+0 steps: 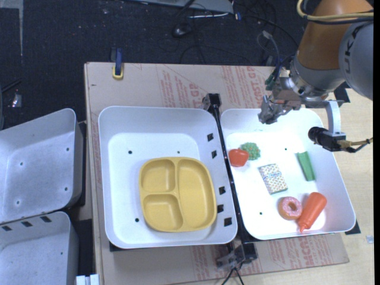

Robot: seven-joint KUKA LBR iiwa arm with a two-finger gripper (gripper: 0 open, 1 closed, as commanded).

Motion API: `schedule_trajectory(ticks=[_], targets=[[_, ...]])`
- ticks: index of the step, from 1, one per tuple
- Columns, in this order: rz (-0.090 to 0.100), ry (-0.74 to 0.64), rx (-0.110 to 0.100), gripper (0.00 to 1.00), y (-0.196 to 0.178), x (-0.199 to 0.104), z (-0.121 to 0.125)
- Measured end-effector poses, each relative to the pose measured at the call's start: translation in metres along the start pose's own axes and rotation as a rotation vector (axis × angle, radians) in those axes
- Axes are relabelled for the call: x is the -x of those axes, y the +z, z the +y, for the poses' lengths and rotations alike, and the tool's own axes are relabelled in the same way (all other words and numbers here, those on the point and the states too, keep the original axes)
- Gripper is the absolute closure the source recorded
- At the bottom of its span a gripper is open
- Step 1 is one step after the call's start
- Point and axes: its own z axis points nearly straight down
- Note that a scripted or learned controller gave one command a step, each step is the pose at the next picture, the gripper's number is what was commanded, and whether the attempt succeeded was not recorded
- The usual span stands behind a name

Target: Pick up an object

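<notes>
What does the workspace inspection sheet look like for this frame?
Surface: two white bins, left bin, right bin, on a wooden board.
Job's things: right bin holds a red tomato, green broccoli, patterned packet, green stick, pink donut, orange carrot.
Clutter: yellow divided plate in the left bin.
End effector: over the right bin's far edge, nothing seen in it.
Cables: black cables on the dark floor.
Surroundings: blue clamp, spare white bins at left.
</notes>
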Motion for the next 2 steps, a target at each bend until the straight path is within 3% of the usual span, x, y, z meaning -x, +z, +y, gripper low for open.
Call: schedule_trajectory(ticks=[2], targets=[[0.001,-0.001,0.002,1.00,-0.005,-0.105,0.004]])
